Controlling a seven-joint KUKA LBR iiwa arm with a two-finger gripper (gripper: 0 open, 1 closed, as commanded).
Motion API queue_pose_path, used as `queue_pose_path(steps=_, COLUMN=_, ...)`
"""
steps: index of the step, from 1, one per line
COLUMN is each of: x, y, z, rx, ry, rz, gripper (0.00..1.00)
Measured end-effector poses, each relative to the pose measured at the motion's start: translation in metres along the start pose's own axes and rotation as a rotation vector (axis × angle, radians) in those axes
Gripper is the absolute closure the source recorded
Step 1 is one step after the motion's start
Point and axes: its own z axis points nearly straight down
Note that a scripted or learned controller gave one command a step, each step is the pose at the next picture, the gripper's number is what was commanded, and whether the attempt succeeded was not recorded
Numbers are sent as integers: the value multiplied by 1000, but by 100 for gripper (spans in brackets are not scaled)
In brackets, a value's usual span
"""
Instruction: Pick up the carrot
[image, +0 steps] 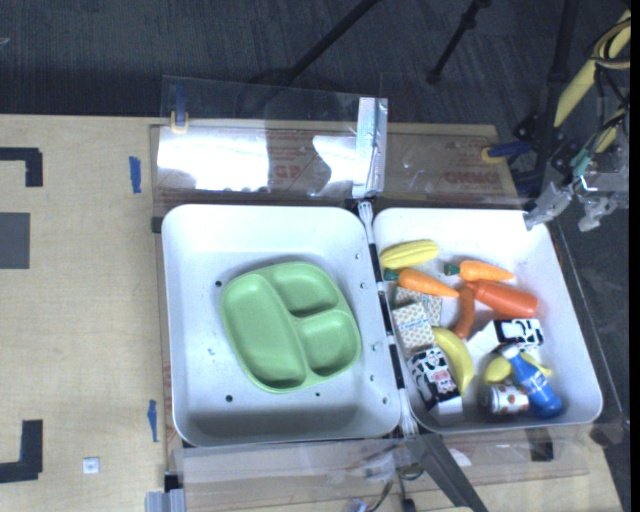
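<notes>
Nearest the camera, in the right bin (580, 330), a can (508, 401) lay just beside a blue bottle (542, 392), the two so close that their outlines ran together. A small yellow piece (497, 369) sat against the bottle's top; what it was could not be told. To their left stood a cow-print box (434, 378), with a banana (455, 357) touching its right side. Behind these lay a black-and-white box (518, 332), its print too small to read, and a patterned box (415, 322) by the bin's left wall.

Farther back was a cluster of orange pieces, hard to tell apart. The carrot (486, 270) lay in the far half of the right bin, roughly crosswise, with a green stub at its left end and its tip pointing right. Just nearer lay a thicker red-orange piece (506, 297), and a thin orange stick (466, 312) ran under or against it; where they met was unclear. Another orange piece (430, 284) lay to the carrot's left, and a yellow piece (408, 253) lay beside the far left corner.

The left bin (190, 300) held a green divided plate (290, 325), lying flat near the middle.

The gripper (549, 208) hung over the right bin's far right corner, well apart from the carrot and holding nothing that could be seen. Whether it was apart or together could not be told: it was small, grey and blurred against cables. The arm behind it was cut off by the frame.

Beyond the bins a clear plastic sheet (270, 150) glared white.
</notes>
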Motion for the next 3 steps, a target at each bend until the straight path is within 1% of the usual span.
queue_pose_path(steps=1, x=27, y=16, z=136, rx=-1, ry=0, rz=-230, gripper=0)
queue_pose_path(steps=2, x=34, y=19, z=171, rx=-1, ry=0, rz=-408, gripper=0)
queue_pose_path(steps=3, x=34, y=20, z=159, rx=-6, ry=-2, rz=-407, gripper=100)
